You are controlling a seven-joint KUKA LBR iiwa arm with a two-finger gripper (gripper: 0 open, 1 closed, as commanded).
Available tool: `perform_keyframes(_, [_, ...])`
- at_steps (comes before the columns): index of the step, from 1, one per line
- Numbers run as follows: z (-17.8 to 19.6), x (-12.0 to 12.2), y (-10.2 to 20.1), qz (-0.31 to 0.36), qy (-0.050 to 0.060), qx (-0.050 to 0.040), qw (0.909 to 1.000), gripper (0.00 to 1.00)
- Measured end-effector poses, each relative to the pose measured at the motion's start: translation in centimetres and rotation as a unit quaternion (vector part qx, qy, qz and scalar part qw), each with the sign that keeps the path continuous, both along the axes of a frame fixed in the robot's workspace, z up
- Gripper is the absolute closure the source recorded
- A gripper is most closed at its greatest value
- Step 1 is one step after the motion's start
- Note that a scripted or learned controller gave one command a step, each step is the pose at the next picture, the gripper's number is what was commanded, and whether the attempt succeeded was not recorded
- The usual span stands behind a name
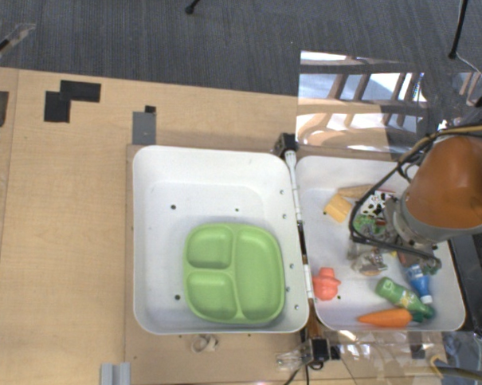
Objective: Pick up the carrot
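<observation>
Left bin [147, 247] on the bench [55, 243] – green divided plate [235, 272] inside. Right bin [329, 176]: orange-pink toy [325, 284], yellow piece [338, 207], green bottle [402, 296], carrot [385, 318] lying at the near edge. Above it the pincer [371, 257] – clenched or released, cannot tell.

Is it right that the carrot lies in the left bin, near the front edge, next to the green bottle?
Not quite. The camera view shows the carrot in the right bin, not the left. The rest holds: it lies near the front edge, next to the green bottle. The left bin holds the green divided plate.
</observation>
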State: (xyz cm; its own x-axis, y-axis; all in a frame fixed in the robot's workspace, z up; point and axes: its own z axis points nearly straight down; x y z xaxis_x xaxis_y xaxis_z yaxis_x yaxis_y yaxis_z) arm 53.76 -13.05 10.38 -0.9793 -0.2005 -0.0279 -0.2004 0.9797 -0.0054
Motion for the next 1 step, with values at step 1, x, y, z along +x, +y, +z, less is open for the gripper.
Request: perform_keyframes(1, [-0.05, -0.03, 0.00, 0.000, 0.001, 0.0000, 1.0000, 0.00])
